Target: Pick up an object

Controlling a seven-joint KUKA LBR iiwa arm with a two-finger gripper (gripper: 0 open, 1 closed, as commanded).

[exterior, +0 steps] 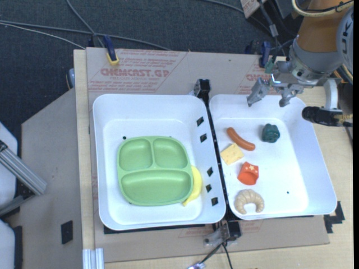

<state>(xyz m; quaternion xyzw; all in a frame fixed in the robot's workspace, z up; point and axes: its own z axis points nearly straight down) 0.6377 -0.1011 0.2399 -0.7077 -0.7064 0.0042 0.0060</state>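
Camera view: end effector (272, 96) hovers over far edge of right bin (314, 150), fingers spread wide, nothing between them. Candidate objects in right bin: dark green item (270, 133) nearest, just near of end effector; sausage (240, 139), yellow cheese block (231, 153), red piece (248, 174), croissant (249, 200) further near. Left bin (106, 150) holds green divided plate (155, 170), banana (196, 186) touching its right edge. Risk: descent at present position likely strikes bin wall; small rounded green item may roll from closing fingers.

Gripper (273, 98) hangs with fingers spread over the right bin's (314, 167) far rim, nothing between them, dark green piece (271, 133) just below.
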